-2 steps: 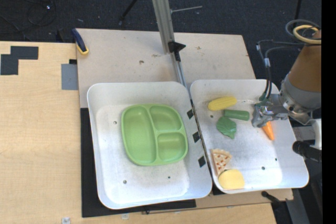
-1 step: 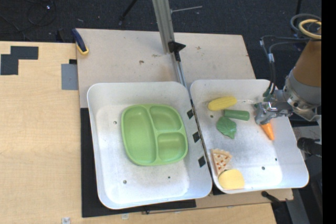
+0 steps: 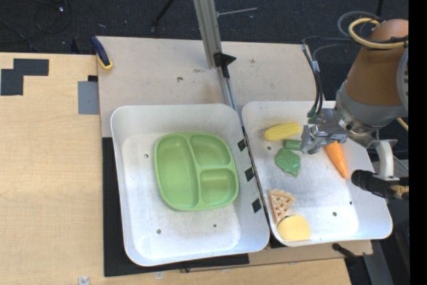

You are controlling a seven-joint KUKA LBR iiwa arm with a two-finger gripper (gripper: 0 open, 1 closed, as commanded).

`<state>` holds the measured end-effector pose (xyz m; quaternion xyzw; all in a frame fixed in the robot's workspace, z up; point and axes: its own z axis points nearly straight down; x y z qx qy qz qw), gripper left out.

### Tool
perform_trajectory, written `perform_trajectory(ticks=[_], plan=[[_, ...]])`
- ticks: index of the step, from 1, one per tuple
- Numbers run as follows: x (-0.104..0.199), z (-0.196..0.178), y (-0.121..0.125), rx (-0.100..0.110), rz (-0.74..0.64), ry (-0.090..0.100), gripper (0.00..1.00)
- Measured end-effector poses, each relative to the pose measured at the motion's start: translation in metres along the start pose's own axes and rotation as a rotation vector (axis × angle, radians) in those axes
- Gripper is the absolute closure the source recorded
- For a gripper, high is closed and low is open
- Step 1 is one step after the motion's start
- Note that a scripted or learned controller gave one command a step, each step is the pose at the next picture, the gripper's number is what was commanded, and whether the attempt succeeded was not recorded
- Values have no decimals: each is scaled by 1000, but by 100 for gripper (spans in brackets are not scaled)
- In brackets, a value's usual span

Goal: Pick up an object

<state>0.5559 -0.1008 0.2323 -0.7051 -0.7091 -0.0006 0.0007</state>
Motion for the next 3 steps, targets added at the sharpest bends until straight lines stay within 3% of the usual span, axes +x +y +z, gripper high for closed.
perform_trajectory(ticks=[3], plan=[[164,8,20,3,1,-1,100]])
